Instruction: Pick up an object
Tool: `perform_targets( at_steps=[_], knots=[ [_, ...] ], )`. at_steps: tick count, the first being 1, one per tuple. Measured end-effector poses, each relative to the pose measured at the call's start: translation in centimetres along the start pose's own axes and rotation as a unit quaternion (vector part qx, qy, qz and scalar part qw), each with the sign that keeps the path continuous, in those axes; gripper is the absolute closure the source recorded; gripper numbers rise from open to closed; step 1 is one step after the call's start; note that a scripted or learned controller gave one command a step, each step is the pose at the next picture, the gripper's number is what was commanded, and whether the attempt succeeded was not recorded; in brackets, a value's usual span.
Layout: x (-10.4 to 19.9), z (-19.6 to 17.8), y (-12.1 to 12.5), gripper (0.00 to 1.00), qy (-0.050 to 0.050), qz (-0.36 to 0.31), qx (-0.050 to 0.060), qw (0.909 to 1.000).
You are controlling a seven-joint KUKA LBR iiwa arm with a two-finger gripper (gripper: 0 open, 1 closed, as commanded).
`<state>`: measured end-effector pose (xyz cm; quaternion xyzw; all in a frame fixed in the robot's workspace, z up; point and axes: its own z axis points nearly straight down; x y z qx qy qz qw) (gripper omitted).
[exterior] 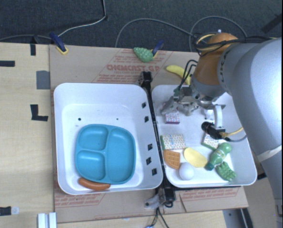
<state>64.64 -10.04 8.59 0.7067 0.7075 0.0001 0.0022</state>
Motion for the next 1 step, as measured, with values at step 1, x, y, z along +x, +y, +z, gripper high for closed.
perform_targets(
  at_steps=[1],
  knots=[
    [0.03, -0.94, -0.01, 1.0, 0.0, -0.001, 0.0, 1.0]
  ],
)
